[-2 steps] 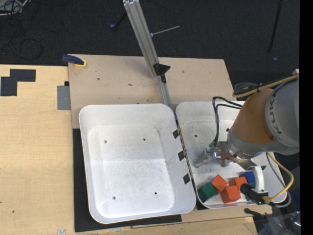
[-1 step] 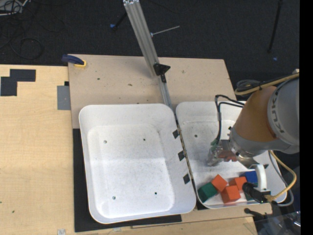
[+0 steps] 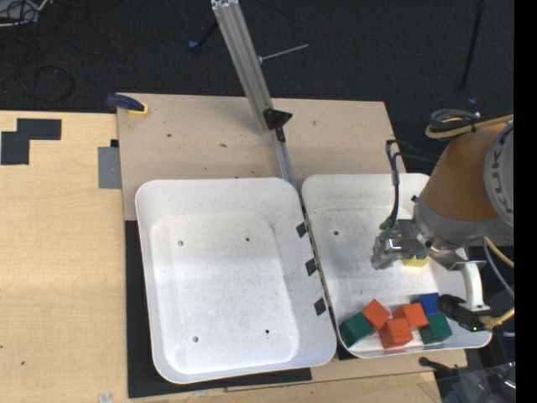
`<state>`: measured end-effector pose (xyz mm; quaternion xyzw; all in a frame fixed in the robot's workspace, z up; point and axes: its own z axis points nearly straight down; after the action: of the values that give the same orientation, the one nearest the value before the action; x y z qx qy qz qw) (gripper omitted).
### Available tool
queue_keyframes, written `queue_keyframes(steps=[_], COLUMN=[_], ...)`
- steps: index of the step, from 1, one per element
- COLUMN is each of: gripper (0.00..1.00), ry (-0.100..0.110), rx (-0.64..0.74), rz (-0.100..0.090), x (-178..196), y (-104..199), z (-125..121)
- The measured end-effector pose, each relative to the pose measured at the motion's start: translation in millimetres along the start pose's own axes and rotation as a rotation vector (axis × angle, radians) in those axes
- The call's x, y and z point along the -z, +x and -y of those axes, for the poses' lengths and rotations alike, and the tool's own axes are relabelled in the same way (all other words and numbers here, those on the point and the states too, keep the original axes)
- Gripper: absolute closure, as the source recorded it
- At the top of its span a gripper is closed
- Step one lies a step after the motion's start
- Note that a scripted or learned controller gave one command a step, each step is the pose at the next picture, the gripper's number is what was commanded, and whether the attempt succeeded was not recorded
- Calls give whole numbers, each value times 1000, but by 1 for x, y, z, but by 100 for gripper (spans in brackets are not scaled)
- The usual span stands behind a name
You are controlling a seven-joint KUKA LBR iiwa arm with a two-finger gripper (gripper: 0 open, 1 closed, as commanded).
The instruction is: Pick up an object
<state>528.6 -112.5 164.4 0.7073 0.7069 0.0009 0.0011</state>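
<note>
While the arm reached in from the right, the scene stood thus:
Left bin [image 3: 168, 217]: white, shallow, beside the right one.
Right bin [image 3: 352, 200]: white, holding the blocks.
Arm [image 3: 466, 183]: grey and orange, above the right bin.
Gripper [image 3: 388, 254]: low over the right bin's middle; grip state could not be told.
Blocks: orange [image 3: 377, 314] [image 3: 396, 332] [image 3: 415, 316], green [image 3: 356, 328] [image 3: 436, 329] and blue [image 3: 430, 301], clustered at the near edge.
Yellow block [image 3: 414, 261]: just beside the gripper.

aluminium rail [image 3: 248, 65] leaning over bench | blue clamp [image 3: 126, 103] at corner
</note>
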Motion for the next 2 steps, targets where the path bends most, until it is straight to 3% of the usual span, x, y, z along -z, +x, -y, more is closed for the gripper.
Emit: queue_keyframes(steps=[2], gripper=[100], ry=[0], rx=[1], rz=[0], x=[93], y=[-10], z=[4])
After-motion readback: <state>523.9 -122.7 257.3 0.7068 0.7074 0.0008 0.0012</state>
